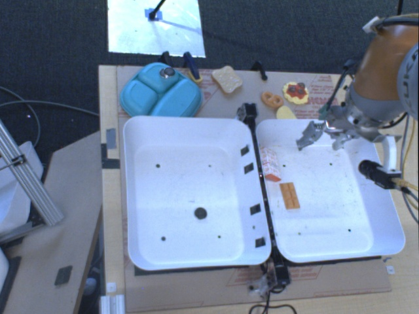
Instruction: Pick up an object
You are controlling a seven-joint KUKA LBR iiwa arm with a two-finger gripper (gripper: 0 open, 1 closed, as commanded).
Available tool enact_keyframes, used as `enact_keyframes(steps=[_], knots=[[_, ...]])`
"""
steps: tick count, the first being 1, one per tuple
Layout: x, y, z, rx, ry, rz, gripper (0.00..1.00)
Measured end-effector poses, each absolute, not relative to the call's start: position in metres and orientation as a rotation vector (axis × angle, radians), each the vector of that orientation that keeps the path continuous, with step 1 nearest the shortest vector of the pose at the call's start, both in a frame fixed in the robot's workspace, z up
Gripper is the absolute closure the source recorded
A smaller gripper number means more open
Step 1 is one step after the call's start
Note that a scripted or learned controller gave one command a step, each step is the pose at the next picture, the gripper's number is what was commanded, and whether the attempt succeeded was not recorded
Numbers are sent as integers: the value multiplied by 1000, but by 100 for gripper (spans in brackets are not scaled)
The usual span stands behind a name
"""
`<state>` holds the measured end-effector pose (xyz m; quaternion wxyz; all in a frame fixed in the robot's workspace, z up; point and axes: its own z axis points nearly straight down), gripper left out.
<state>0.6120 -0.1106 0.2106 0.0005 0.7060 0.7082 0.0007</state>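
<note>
Fingers [325,138] spread over right bin [386,231] — orange block [289,195] below-left, well apart

white bins [190,133], orange wafer [289,195], blue plate [161,91]

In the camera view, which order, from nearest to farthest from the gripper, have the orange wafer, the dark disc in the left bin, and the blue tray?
From the gripper:
1. Orange wafer, in the right bin, below-left of the gripper.
2. Dark disc, on the left bin's floor.
3. Blue tray, behind the left bin, at the bench's far left.
</note>
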Motion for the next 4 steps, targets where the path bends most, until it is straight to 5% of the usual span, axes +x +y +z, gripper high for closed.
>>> enact_keyframes(steps=[1, 2, 3, 4], knots=[[530, -144, 106, 2232, 2223, -9, 0], [528, -209, 87, 2217, 2215, 11, 0], [531, -208, 101, 2208, 2211, 11, 100], [531, -208, 111, 2207, 2210, 13, 100]])
